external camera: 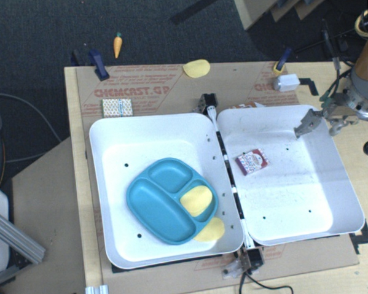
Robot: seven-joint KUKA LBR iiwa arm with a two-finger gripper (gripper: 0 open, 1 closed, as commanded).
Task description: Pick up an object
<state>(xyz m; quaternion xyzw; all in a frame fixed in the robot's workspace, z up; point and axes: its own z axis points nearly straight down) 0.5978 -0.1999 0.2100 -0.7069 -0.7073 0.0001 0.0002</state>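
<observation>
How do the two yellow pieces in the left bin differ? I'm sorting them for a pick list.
The yellow piece on the tray lies in a small compartment of the blue divided tray; the yellow piece beside the tray lies on the left bin floor. The first shows whole, while the second is partly tucked under the tray's edge. Both are pale yellow and rounded.

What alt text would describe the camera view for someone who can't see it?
A gripper hovers at the right bin's upper right, apart from a small red packet lying there. The left bin holds a blue divided plate with a yellow piece in one compartment.
</observation>
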